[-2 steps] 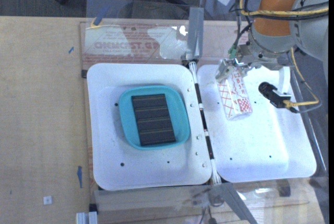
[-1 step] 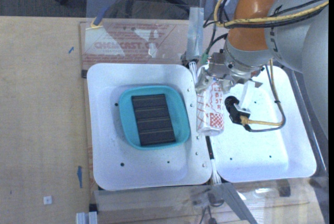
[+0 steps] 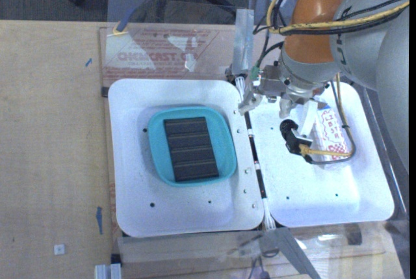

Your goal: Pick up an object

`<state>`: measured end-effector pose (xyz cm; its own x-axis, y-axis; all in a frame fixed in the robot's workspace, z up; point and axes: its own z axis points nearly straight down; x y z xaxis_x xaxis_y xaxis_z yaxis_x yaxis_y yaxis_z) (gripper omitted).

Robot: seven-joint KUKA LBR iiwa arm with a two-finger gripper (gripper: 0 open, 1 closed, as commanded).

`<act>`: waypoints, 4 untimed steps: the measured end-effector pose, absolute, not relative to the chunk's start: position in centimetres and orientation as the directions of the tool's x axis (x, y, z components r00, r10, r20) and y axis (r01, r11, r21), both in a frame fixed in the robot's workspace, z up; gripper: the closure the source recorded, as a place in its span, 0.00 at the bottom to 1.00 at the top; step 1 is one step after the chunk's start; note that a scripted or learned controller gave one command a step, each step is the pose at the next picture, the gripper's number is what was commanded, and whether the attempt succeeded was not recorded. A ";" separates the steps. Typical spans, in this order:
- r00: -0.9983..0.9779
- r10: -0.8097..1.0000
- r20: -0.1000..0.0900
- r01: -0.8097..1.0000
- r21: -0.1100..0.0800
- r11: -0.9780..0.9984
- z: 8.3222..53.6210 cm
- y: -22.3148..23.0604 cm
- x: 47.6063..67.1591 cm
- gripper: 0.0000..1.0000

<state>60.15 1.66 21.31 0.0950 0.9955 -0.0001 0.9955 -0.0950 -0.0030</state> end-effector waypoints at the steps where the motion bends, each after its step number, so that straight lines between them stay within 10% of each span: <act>1: 0.091 0.996 -0.001 0.996 0.002 -0.091 20.3 5.6 64.8 0.00; 4: 0.121 0.993 0.000 0.993 -0.001 -0.121 19.4 -14.2 61.9 0.00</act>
<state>61.94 -14.24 19.39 0.1212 0.9926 0.0002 0.9926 -0.1212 -0.0012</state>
